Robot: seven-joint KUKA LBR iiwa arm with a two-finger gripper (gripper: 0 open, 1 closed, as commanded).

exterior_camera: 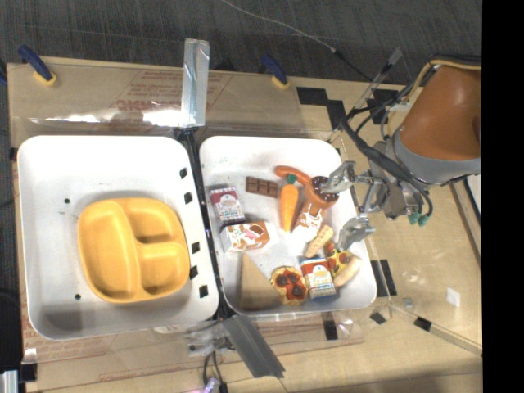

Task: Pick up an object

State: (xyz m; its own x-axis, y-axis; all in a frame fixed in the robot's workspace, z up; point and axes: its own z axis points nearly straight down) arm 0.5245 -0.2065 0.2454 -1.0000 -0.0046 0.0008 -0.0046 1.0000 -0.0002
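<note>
Toy carrot [290,204] lies upright-ish in the right bin [214,155], touching a red sausage [296,174]. Gripper [347,205] reaches in from the right over the bin's right rim, fingers apart, nothing between them. Nearby: chocolate bar [264,187], small cartons [227,205], pizza slice [287,281]. Yellow divided plate [133,247] sits in the left bin [37,158].

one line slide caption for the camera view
Open gripper hovering over toy food in the right bin, near a carrot; yellow tray in the left bin.
</note>
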